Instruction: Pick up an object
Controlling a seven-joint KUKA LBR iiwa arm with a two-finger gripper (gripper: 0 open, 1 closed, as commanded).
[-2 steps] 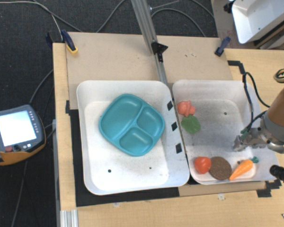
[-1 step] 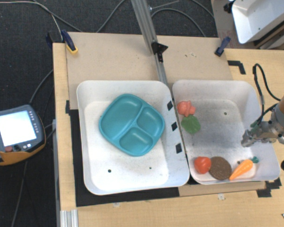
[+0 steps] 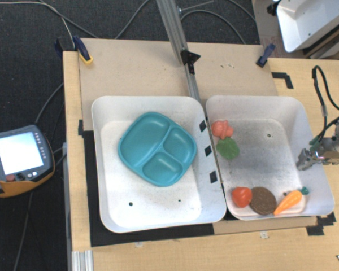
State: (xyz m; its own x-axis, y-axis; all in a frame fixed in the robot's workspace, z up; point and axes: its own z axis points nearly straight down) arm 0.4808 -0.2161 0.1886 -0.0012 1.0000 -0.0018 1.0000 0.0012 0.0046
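The right bin (image 3: 282, 109) holds five toys along its edges: a pink one (image 3: 222, 129) and a green one (image 3: 228, 149) by the left wall, a tomato (image 3: 242, 196), a brown disc (image 3: 263, 200) and a carrot (image 3: 289, 202) along the near wall. Its grey-scuffed middle lies open. The gripper (image 3: 308, 158) sits at the right rim, too small to tell its state. In the left bin (image 3: 152, 219) lies a teal plate (image 3: 157, 148). A pendant (image 3: 18, 158) rests on dark carpet; its screen is unreadable.

Dark carpet floor (image 3: 22, 66) under a wooden bench (image 3: 135, 66)
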